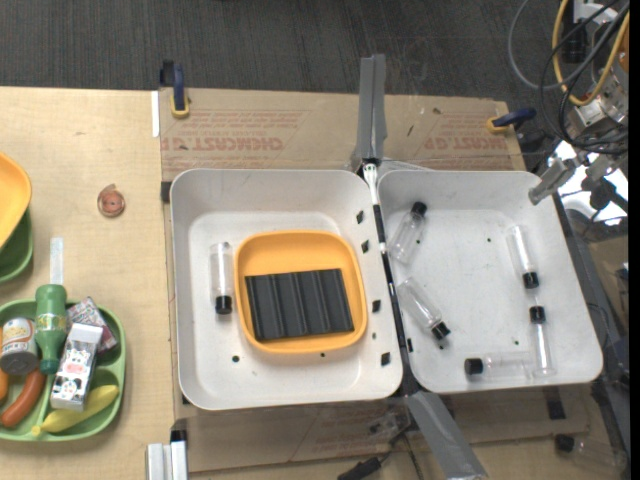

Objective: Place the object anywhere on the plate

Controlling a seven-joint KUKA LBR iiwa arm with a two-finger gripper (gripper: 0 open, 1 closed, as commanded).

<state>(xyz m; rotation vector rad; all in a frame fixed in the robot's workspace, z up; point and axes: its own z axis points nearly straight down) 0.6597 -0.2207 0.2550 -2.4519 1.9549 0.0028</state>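
Observation:
An orange square plate [298,251] lies in the middle of the left bin [195,368]. A black ridged slab [300,303] rests flat on the plate's near half. Beside the plate's left rim lies a clear tube with a black cap [220,278] on the bin floor. The right bin [470,268] holds several more clear capped tubes, such as one by its left wall [405,233] and one near its right wall [522,256]. My gripper [572,173] hangs past the right bin's far right corner, among cables, well away from the plate.
A grey divider post [371,108] rises behind the seam between the bins. On the wooden table to the left stand a green tray of toy food [60,368] and a yellow bowl [10,203]. Cables [580,38] crowd the upper right.

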